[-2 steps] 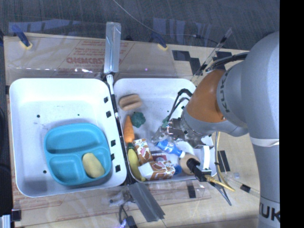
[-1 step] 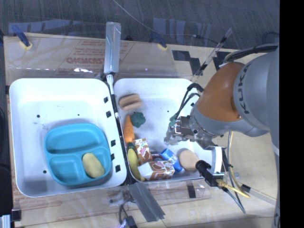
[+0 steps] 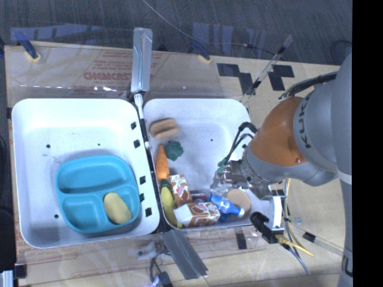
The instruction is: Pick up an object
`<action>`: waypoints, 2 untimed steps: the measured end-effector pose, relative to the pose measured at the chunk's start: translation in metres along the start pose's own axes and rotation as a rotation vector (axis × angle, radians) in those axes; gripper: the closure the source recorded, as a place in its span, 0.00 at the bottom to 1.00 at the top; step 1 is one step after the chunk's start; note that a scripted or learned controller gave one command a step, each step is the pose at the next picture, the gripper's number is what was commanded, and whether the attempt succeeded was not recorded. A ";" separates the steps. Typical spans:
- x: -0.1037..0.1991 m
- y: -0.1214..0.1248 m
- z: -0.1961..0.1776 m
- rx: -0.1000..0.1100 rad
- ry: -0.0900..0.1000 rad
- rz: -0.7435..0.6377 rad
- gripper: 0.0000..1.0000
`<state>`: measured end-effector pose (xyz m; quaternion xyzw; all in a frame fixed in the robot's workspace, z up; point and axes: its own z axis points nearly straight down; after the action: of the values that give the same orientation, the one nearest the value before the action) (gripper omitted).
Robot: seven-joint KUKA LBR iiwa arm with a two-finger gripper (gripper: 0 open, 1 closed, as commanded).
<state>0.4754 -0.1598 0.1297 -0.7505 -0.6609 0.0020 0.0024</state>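
The grey arm with its orange band (image 3: 276,139) reaches into the right bin (image 3: 203,109) from the right. My gripper (image 3: 226,181) hangs low over the bin's front right part, just above a tan round item (image 3: 238,198) and a blue wrapped item (image 3: 228,207). A hot dog bun (image 3: 164,127), a broccoli piece (image 3: 174,150), a carrot (image 3: 161,163), a banana (image 3: 167,205) and two printed packets (image 3: 197,214) lie along the bin's left and front. Nothing is visibly held.
The left bin (image 3: 36,118) holds a blue divided tray (image 3: 90,175) with a yellow potato-like item (image 3: 117,208) in its front right compartment. A metal divider bracket (image 3: 141,61) stands between the bins at the back. Cables run behind the right bin.
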 end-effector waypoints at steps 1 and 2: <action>0.001 0.001 -0.001 -0.003 0.000 -0.001 0.00; -0.014 0.018 -0.028 -0.003 0.000 0.142 0.00</action>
<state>0.4914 -0.1756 0.1573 -0.7955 -0.6059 0.0012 0.0011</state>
